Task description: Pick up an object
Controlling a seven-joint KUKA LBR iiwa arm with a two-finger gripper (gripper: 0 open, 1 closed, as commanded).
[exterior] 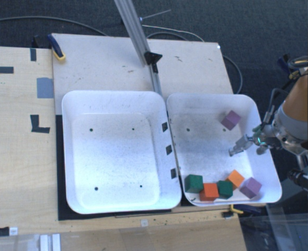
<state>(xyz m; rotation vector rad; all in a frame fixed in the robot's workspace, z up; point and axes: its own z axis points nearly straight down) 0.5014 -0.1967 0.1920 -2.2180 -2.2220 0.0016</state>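
Gripper (239, 147) over right bin (206, 102), near its right wall; whether released or clenched cannot be told | purple cube (230, 120) lies at 11 o'clock from it, apart | at 6 o'clock, along front wall: green cube (194, 182), red-orange cube (210, 191), second green cube (225, 188), orange cube (236, 178), second purple cube (251, 187).
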